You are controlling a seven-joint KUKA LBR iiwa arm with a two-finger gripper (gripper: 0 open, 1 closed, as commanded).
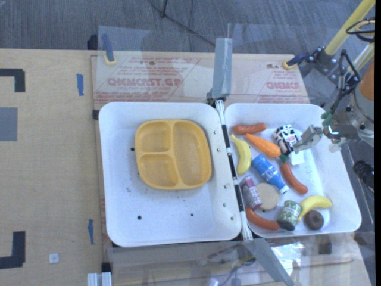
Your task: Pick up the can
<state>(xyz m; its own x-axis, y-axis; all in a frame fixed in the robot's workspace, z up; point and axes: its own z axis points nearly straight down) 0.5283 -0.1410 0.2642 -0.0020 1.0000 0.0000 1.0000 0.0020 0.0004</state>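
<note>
We eyed the small green can [290, 214], likely light, rigid, slick; best pinched across its sides; the tool [308, 137] hovered well apart, grip state unclear

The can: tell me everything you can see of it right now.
The can is small and squat, with a green label and a pale top. It stands roughly upright near the front edge of the right bin, apart from the tool. It touches a sausage on its left, with a banana and a brown donut close on its right.

Grey carpet [59, 11] beyond wooden bench [41, 177]
</note>
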